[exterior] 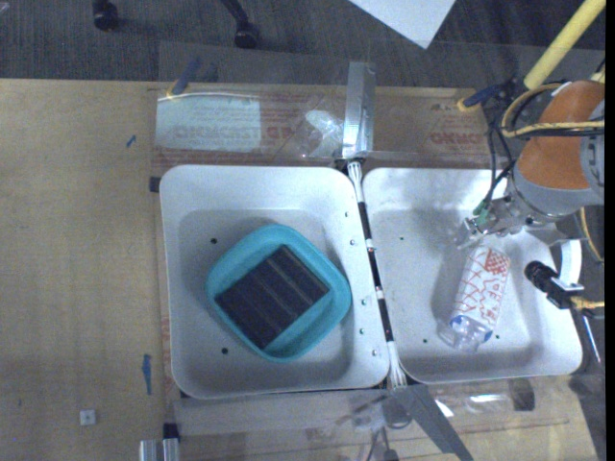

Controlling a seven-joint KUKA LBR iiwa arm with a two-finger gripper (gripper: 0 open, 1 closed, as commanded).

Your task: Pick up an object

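Right bin (423, 339) holding a plastic bottle (478, 296) with red-patterned label, print too blurred to read, gripper (483, 219) just above bottle's upper end, grip state cannot tell, left of the right bin a left bin (192, 209) with teal container (279, 291), dark ribbed insert.

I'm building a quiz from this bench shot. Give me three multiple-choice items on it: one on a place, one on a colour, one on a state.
1. Which bin holds the bottle?
A. left
B. right
C. neither

2. What colour is the container in the left bin?
A. red
B. yellow
C. teal

3. How does the bottle lie?
A. on its side
B. upright
C. stacked on the container

Answers:
1 B: it rests on the floor of the right bin, below the gripper.
2 C: its rim is teal around a dark centre.
3 A: its length runs flat along the bin floor.
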